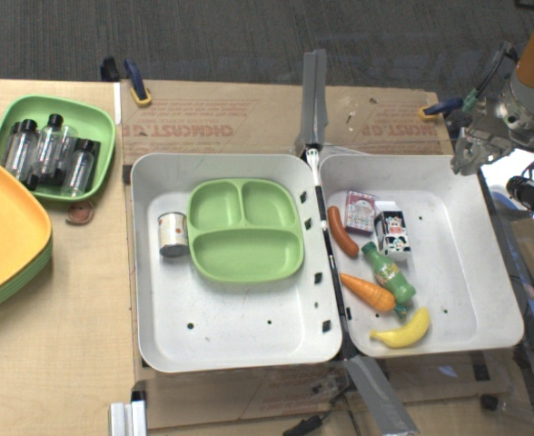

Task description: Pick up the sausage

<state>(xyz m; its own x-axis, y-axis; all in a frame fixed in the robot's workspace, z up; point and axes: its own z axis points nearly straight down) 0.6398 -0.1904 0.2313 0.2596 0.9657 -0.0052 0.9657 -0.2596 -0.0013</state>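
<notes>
Dark carpet behind, wooden worktop (58, 352) with cardboard under two white bins. Right bin (471, 280): sausage (342, 232) lies near its left wall, running far-to-near, free of any grip. Just right of it a pink carton (360, 213) and a black-and-white carton (392, 231). Nearer: green bottle (390, 275), carrot (369, 292), banana (401, 331) at the near edge. Left bin (153, 321): green divided plate (245, 230) in the middle, small can (173, 234) on its side touching the plate's left edge. Outside the bins, far left: green tray (99, 121) with dark-capped bottles (51, 155), stack of yellow plates (8, 234) nearer. Tool (468, 153) sits over the far right corner of the right bin, well apart from the sausage; can't tell whether it is open or closed, nothing visible in it.
</notes>
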